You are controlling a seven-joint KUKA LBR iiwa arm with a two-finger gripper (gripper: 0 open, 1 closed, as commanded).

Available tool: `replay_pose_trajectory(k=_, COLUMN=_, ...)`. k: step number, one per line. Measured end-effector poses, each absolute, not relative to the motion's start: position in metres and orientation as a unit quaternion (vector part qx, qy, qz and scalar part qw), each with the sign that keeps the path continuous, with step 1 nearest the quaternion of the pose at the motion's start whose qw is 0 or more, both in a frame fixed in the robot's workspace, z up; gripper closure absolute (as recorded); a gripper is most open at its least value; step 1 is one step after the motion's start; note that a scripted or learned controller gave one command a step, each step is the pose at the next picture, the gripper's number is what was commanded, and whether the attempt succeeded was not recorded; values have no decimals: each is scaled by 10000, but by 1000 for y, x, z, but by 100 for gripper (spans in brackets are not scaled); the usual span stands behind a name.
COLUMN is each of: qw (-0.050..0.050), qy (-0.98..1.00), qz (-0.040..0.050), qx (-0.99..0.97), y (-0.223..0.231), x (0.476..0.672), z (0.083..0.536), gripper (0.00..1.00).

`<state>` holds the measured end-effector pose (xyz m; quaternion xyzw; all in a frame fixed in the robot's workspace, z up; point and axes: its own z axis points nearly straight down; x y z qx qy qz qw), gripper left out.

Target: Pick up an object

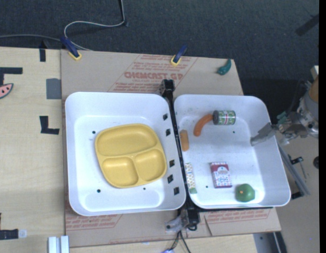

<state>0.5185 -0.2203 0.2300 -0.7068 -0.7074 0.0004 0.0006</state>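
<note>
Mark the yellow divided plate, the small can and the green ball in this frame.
yellow divided plate [118,141], camera view, on the floor of its large compartment.
small can [224,117], camera view, on its green label, mid-side.
green ball [245,193], camera view, on its top surface.

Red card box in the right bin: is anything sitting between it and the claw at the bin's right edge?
Nothing visible does. The small red card box lies flat on bare white floor, apart from the round green fruit below it. The claw hangs over the right bin's right side, above and right of the box.
</note>
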Motion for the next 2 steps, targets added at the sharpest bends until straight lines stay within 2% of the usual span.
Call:
replay_pose_trajectory(k=1, qw=-14, qy=-7078, qz=-14, qx=-7064, y=-185, x=544, z=87, gripper=0)
replay_pose_trajectory(k=2, qw=-26, qy=-7082, qz=-17, qx=-7060, y=-155, x=629, z=86, gripper=0)
